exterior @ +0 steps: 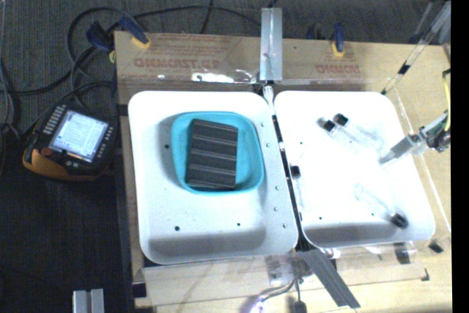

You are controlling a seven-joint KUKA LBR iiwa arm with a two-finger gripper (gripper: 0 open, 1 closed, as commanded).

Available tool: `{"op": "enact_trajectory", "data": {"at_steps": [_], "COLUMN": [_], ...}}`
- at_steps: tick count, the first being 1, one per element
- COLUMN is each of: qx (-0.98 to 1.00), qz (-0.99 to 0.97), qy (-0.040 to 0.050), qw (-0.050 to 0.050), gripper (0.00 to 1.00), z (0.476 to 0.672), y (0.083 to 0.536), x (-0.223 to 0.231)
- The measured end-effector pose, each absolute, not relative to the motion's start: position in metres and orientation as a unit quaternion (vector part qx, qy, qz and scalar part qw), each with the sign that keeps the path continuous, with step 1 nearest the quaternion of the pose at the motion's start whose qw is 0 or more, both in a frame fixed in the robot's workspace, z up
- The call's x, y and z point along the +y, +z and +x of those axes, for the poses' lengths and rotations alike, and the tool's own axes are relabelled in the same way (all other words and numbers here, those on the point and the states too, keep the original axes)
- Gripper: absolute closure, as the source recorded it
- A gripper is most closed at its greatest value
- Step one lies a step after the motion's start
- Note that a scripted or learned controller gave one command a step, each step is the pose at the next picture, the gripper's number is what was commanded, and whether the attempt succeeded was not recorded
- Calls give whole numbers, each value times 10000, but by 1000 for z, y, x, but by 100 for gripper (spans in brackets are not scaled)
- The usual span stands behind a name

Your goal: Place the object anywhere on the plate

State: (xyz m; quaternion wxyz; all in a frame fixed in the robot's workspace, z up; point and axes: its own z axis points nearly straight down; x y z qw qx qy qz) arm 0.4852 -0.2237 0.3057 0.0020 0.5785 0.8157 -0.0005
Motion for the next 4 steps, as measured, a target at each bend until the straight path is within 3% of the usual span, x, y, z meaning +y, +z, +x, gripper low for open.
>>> {"op": "enact_trajectory", "data": {"at_steps": [1, 2, 3, 4], "qx": [8015, 7825, 8519, 8805], "qz": [5980, 6227, 5237, 4740], "qy": [-4, -5, 6, -1], "qw": [4, -20, 3, 15], "gripper": [0, 0, 0, 0], "z": [485, 486, 485, 510], "y": [265, 118, 205, 269], "x": [-186, -146, -168, -222]}}
